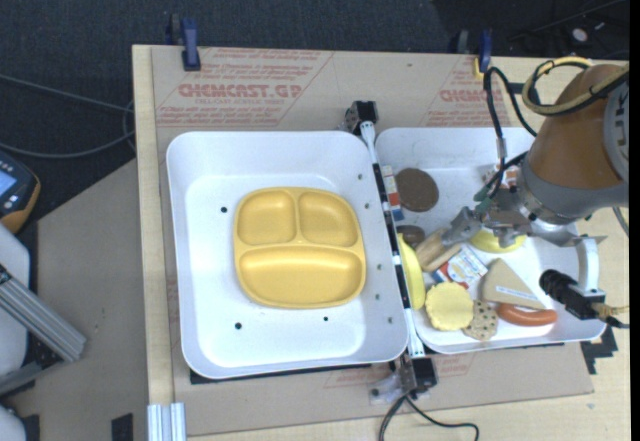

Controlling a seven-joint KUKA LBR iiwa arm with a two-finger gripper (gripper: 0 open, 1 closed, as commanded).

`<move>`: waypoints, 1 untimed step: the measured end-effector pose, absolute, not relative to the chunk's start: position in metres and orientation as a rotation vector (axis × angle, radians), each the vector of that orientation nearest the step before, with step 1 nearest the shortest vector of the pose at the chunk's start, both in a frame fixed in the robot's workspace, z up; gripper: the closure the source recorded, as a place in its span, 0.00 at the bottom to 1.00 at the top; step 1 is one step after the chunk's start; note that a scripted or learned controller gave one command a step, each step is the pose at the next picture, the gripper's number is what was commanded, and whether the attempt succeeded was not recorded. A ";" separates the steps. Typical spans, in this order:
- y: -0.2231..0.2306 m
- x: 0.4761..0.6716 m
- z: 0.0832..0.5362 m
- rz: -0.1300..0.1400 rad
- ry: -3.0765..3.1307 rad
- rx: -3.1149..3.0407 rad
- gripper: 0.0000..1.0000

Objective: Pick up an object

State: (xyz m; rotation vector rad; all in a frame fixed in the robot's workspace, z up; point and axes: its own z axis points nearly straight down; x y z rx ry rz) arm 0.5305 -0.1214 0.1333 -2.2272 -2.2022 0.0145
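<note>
The right bin [440,144] holds several toy foods. Among them are a brown disc [417,190], a banana [408,274] along the left wall, a yellow round piece [449,307], a speckled cookie [482,321], a red sausage [525,315], a pale wedge [508,284] and a small white and red packet [462,267]. My gripper [468,223] reaches in from the right and sits low over the middle of this bin. It is just above a tan piece [432,251] and the packet. A yellow item [497,240] lies partly under the wrist.
The left bin [195,229] holds a yellow divided plate [298,247]. The arm's orange band [575,139] looms over the right bin's far right side. Black cables [505,109] loop above it. Blue clamps [187,34] hold the cardboard base at the back.
</note>
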 end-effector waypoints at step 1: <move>-0.164 0.592 0.082 0.000 -2.223 -2.226 0.00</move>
